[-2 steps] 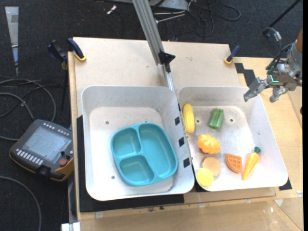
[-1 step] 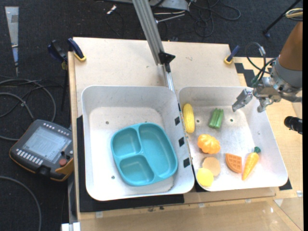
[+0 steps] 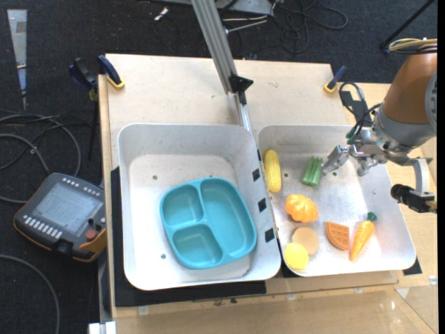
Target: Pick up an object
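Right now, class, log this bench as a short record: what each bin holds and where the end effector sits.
left bin: blue divided tray
right bin: corn cob, green piece, orange pepper, waffle slice, carrot, tan round, yellow round
end effector: over right bin's far side, beside green piece
held: nothing visible
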Available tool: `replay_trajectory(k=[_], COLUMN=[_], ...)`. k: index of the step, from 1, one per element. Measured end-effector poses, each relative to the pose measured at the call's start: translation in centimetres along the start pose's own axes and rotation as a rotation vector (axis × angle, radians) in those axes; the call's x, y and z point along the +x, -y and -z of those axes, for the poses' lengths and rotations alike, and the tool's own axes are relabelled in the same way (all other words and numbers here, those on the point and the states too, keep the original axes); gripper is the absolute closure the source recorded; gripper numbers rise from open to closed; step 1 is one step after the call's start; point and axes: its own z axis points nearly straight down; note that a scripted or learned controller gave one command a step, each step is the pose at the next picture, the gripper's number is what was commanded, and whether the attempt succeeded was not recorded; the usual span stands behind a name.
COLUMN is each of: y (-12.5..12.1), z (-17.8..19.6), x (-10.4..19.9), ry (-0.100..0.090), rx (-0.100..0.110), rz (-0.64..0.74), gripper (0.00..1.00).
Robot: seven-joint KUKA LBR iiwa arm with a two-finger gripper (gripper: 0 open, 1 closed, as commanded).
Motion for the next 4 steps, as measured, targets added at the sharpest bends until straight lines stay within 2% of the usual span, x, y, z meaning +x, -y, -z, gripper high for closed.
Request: replay_trajectory(k=[1,2,4], y=[-0.4,-0.5,-0.3], z=[-4.4,-3.1,4.9], x=[0.1,0.0,0.0], ry=[0.001,0.002,0.003], rx=[-0.002,-0.008,-0.011], rz=[0.000,0.000,0.001], gripper=[0.00,1.00,1.00])
